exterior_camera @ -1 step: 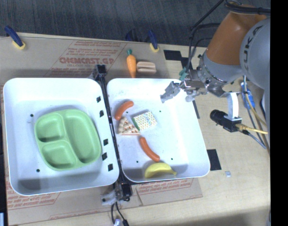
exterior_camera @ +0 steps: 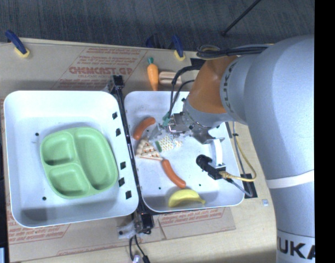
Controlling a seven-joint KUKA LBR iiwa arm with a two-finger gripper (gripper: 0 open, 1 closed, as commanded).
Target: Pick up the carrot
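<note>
Carrot outside the right bin, on the bench just past its far rim, long axis pointing away, green top farthest. Gripper low inside that bin near a sausage, carrot up-left of it; grip state impossible to tell.
</note>
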